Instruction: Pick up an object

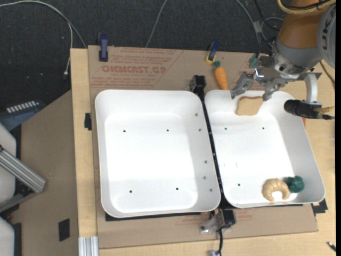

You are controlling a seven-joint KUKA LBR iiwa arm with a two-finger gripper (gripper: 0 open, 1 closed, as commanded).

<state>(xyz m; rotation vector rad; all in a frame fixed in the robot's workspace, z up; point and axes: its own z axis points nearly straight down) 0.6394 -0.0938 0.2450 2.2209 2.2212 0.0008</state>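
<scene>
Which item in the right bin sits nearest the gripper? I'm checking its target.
The flat tan bread-like slice, just under the gripper; the croissant and green ball lie at the opposite corner.

The grey arm [306, 20], banded in orange above the wrist, is extended in from the upper right and angled downward, and its gripper [250, 92] is held low with the two fingers [237, 89] splayed apart, nothing being gripped between them.
</scene>
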